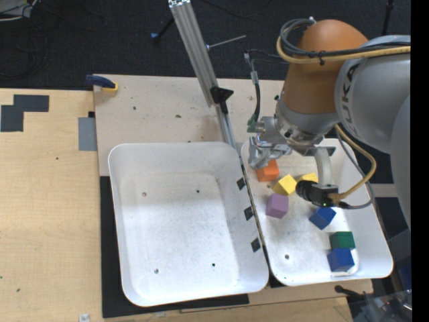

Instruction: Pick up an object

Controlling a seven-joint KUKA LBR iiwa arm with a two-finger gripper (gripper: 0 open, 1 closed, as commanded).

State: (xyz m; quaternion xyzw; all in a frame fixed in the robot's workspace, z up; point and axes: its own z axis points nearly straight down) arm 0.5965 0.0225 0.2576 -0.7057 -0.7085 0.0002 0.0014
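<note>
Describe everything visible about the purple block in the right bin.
The purple block is a small cube with a matte, lavender-purple surface, looking like foam or painted wood. It sits turned slightly askew on the floor of the right bin, near the divider between the two bins. The yellow block lies just behind it, close or barely touching; the view cannot settle which. The orange block sits further back, under the end effector. Nothing grips the purple block.
</note>
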